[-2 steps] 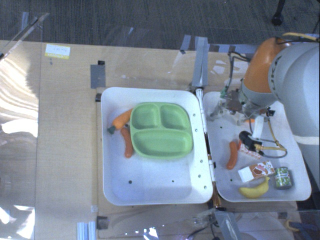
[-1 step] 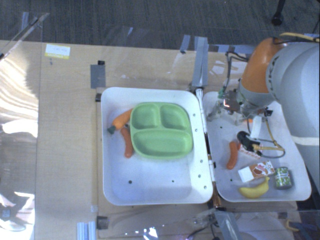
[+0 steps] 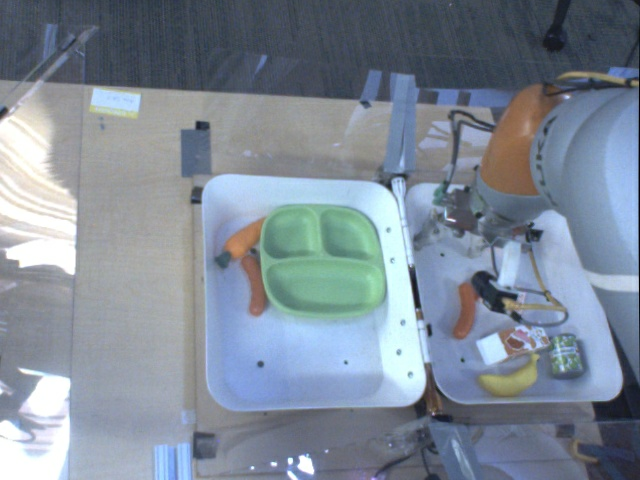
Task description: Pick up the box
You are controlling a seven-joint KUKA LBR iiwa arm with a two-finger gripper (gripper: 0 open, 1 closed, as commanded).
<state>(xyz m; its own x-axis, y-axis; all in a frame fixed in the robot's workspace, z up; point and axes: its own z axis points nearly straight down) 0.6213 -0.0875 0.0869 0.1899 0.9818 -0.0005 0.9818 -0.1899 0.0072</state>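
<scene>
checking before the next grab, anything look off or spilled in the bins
Nothing spilled or broken. The green plate in the left bin sits slightly skewed, with a carrot and a sausage lying against its left edge. The box lies askew beside the banana in the right bin.

The grey arm (image 3: 600, 188) is reaching in from the right, its rounded bulk sitting large in the upper right of the view. The orange band (image 3: 515, 143) is showing at the left end of that grey mass, curving over the top. Just under it, the wrist (image 3: 497, 206) is angling down and leftward. The gripper (image 3: 452, 218) is hanging at the arm's far left tip, a cluster of pale metal parts pointing downward and sitting lower than the band.
</scene>
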